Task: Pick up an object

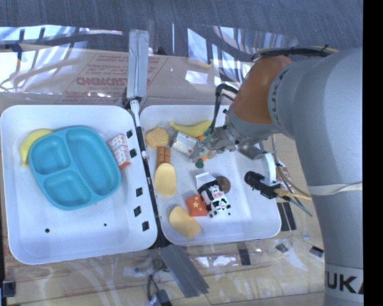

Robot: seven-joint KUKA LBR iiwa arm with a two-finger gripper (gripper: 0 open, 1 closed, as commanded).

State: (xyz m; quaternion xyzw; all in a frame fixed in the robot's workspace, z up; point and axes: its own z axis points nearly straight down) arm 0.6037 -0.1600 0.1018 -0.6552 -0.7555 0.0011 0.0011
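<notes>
The gripper was seen low in the right bin, apparently at the approach step. Its jaw state could not be told. A small packet lay just beside it; a centred descent would be needed next.

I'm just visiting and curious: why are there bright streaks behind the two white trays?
Camera view: the streaks are glare off a shiny clear sheet covering the bench behind the bins; the left bin looks evenly lit with soft shadows; small items near the gripper look slightly blurred.
</notes>
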